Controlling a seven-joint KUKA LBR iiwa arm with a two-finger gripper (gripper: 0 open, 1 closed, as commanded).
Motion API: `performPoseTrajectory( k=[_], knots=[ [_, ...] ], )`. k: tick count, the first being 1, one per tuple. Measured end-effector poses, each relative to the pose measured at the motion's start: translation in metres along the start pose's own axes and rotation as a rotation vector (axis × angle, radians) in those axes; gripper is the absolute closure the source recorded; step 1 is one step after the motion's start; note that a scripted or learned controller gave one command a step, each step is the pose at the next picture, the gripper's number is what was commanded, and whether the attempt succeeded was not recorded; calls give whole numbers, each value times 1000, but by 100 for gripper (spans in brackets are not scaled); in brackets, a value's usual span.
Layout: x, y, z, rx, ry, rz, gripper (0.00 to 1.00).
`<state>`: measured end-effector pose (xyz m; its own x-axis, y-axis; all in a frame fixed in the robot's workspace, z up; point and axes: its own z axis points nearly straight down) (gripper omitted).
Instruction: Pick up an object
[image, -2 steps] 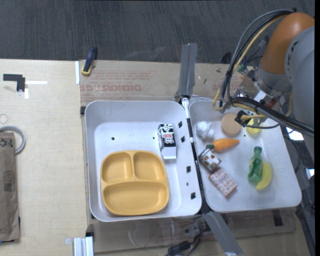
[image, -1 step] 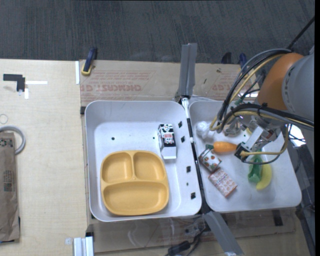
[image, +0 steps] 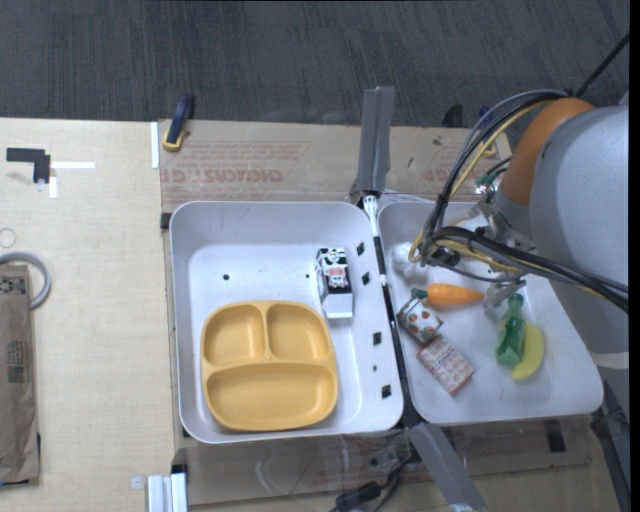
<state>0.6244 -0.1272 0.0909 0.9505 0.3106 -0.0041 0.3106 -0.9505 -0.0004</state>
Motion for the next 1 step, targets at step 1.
performPoseTrajectory(
  k=[1],
  knots=[
    [13,31,-67,0,1,112,0]
  ],
)
